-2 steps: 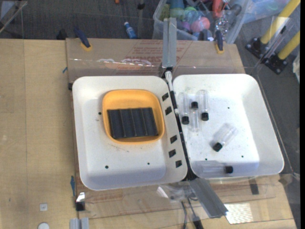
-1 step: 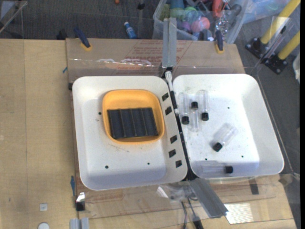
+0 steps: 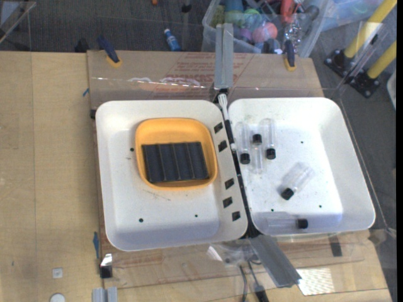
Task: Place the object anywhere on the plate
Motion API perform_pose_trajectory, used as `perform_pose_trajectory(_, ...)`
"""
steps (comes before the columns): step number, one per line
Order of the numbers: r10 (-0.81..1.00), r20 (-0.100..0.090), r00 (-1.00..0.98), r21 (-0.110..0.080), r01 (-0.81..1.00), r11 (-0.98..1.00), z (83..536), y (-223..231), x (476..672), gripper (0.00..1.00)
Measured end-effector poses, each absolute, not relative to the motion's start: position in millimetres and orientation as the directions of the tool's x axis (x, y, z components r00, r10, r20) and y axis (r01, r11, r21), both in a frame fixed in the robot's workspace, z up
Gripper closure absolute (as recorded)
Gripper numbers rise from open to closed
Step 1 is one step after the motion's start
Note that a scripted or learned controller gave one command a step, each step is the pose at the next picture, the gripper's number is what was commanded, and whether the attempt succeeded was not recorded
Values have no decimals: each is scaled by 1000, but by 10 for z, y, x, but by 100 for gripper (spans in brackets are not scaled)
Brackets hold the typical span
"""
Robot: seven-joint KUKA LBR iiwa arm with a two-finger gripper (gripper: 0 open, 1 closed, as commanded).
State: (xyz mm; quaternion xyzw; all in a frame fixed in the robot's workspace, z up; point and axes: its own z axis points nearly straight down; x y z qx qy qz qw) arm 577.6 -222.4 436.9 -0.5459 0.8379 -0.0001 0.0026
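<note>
Two white bins are seen side by side on the bench. In the left bin (image 3: 119, 225) an orange plate (image 3: 175, 128) is set, and a dark ribbed block (image 3: 175, 162) lies flat on the plate, covering most of its middle.

In the right bin (image 3: 343, 187) five clear vials with black caps can be counted. Three lie close together near the bin's upper left: one by the divider (image 3: 242, 150), one beside it (image 3: 255, 133), one just right of that (image 3: 269, 142). A fourth vial (image 3: 295, 181) lies tilted near the middle, well apart from the three. A fifth (image 3: 286, 222) rests along the bin's front wall.

Both bins stand on a cardboard sheet (image 3: 157, 68) laid over a wooden bench (image 3: 38, 168). Behind the bench, on a dark floor, a clear tub (image 3: 264, 11) of mixed coloured toys is seen.
</note>
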Motion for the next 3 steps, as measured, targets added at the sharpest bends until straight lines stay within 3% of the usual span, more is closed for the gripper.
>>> perform_pose_trajectory(1, -931, -3, -366, 2, -931, 366, 4352, -2219, 5443, 100)
perform_pose_trajectory(2, -993, -3, -115, -2, -993, 115, 4360, -2237, 4914, 100)
perform_pose_trajectory(3, -1000, -3, 4, -1, -1000, -4, 4359, -2221, 4808, 100)
